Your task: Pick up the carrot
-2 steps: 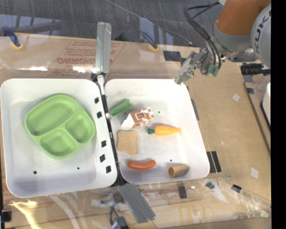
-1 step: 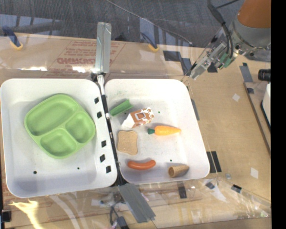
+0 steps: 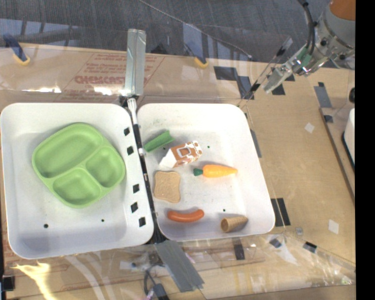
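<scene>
Currently the carrot (image 3: pixel 216 171) lies centre-right in the right bin (image 3: pixel 253 167); the hand (image 3: pixel 262 85) hovers upper right, grip unclear. It should descend squarely over the carrot's thick middle.

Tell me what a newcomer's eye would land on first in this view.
Most likely the green divided plate, alone in the left bin and the largest patch of colour. Next, the bright orange carrot in the middle of the right bin, amid smaller toy foods such as a slice of bread and a sausage. The gripper hangs above the right bin's far right corner, apart from the carrot.
</scene>
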`<action>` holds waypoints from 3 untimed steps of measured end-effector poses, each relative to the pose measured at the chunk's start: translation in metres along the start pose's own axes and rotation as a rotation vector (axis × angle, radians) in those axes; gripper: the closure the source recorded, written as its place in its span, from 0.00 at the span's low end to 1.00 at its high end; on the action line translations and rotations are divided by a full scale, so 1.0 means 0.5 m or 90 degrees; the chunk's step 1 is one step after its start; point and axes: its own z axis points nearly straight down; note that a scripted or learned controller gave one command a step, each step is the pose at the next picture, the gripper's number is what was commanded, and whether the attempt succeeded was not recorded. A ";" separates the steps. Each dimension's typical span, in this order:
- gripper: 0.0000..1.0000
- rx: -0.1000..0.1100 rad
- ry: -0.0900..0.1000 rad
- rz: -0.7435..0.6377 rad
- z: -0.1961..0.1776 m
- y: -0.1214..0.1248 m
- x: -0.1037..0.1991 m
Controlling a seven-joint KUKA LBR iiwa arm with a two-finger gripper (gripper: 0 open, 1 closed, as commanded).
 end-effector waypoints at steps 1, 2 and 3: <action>1.00 0.001 0.001 0.283 -0.058 0.034 -0.016; 1.00 0.006 0.002 0.731 -0.044 -0.105 0.052; 1.00 0.006 0.003 0.597 0.003 -0.071 0.060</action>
